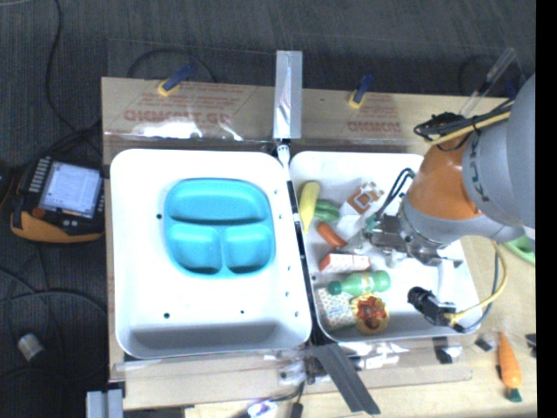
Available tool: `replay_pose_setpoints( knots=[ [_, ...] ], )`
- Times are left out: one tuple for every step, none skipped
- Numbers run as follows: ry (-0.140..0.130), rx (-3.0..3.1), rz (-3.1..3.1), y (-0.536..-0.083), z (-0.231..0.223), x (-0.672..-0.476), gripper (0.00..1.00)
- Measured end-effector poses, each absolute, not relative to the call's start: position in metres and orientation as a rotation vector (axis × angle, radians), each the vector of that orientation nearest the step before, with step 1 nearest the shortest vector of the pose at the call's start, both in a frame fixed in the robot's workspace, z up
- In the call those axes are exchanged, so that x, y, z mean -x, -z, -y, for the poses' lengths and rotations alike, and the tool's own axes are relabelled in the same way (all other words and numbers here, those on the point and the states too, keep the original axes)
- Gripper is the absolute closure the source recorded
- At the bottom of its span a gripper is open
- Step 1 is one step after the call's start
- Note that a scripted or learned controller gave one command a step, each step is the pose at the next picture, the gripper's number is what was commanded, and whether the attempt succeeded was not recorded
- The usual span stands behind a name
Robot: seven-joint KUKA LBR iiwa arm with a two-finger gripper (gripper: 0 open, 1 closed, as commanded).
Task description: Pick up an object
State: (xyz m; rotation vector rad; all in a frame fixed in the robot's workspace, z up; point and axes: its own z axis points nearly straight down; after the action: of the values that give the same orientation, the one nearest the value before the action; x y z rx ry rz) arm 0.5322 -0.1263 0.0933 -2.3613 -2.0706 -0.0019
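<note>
The right white bin point(396, 162) holds several small items. A yellow corn-like piece point(308, 202) lies at its left wall, with a green piece point(327, 208) and an orange carrot point(328, 233) beside it. Lower down are a red and white box point(345, 261), a green bottle point(363, 282), a speckled packet point(334, 306) and a red and yellow toy point(372, 313). An orange and white packet point(365, 197) sits near the back. My gripper point(384, 234) hangs low over the bin's middle, just right of the carrot and above the box.
The left white bin point(139, 320) holds a blue three-part tray point(218, 226). Outside the bins, an orange carrot toy point(509, 369) and a green thing point(523, 249) lie on the bench at the right. A handheld device point(63, 195) rests on the floor at the left.
</note>
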Motion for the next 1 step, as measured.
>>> replay_pose_setpoints(
  knots=[
    [-0.002,2.359,2.068,-0.1014,0.1263,-0.5312,1.0]
  ],
)
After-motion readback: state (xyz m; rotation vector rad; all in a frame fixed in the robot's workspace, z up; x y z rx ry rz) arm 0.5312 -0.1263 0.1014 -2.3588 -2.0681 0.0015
